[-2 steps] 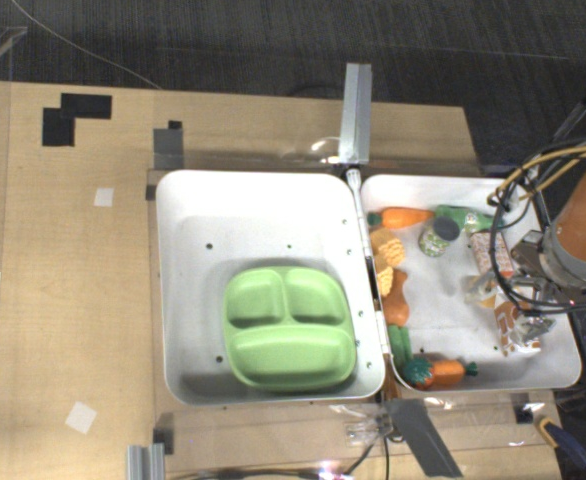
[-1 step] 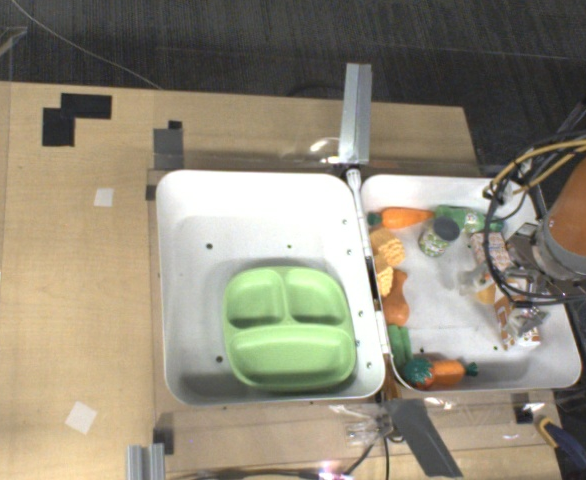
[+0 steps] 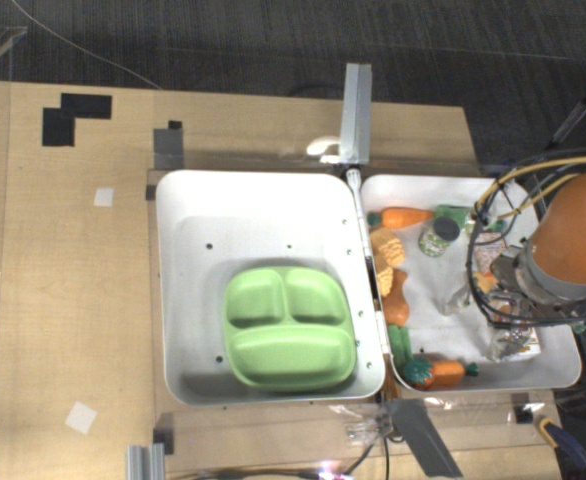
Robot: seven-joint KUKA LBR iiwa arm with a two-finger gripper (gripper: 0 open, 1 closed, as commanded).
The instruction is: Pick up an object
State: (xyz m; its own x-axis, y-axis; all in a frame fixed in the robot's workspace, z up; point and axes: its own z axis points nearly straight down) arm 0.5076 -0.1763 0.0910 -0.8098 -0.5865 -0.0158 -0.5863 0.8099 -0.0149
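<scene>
Objects for picking lie in the right bin [image 3: 563, 373], most of them crowded along its left wall. Item one: a carrot [image 3: 406, 217] at the far left corner, long axis running left to right, leafy end toward the arm. Item two: a small dark-capped jar [image 3: 438, 235] just beside the carrot's right end, apparently on its side. Item three: a yellow corn-like piece [image 3: 387, 251] against the dividing wall, with an orange-brown piece [image 3: 397, 301] just below it and a green piece [image 3: 400, 342] lower again. Item four: a second carrot [image 3: 443, 372] along the near wall, long axis also left to right, green top pointing left. Wrist of the arm, under the orange band [image 3: 578, 230], hangs over the right half of this bin; the hand [image 3: 505, 313] sits below a tangle of cables, so whether it is spread, pressed together or pinching anything cannot be told. Relation that matters: every item lies to the left of the hand, the near carrot being leftward and toward the front wall, the jar leftward and toward the back; these two seem nearest. Left bin [image 3: 183, 268] holds a green divided tray [image 3: 290, 328], well apart from the hand. Both bins rest on the wooden tabletop [image 3: 63, 298].
</scene>
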